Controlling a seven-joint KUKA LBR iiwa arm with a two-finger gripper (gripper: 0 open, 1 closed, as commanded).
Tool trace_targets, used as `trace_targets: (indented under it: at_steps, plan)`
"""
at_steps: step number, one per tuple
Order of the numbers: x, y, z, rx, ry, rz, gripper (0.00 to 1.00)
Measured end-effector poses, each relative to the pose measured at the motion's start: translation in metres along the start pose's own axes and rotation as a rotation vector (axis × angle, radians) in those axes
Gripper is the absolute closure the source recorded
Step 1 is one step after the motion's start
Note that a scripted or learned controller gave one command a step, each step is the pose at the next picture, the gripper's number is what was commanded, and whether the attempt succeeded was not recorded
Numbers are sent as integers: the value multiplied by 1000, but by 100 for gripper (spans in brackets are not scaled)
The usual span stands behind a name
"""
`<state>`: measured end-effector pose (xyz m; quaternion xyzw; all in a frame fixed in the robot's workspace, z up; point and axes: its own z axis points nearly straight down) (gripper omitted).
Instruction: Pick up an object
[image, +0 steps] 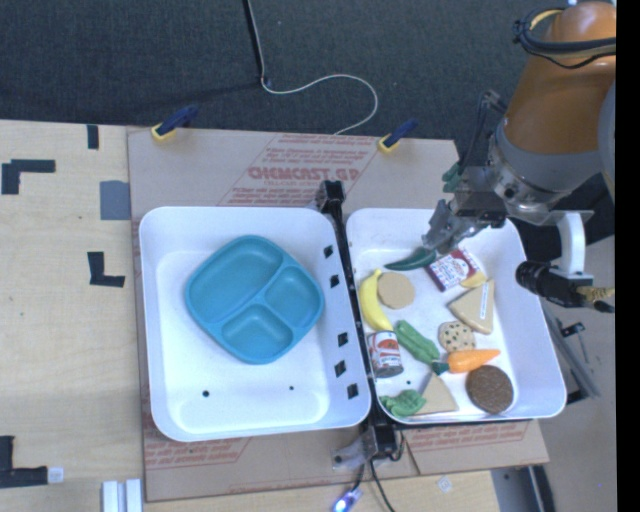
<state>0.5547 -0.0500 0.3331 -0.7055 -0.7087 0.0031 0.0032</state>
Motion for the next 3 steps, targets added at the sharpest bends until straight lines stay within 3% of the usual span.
trace_targets:
  at_steps: [1,2,3]
  plan:
    - [50,-43,-53,-8,1,-3,100]
    - [80,-71,-132,-14,1,-2,100]
    - [103,-71,-120,-4,-1,1,100]
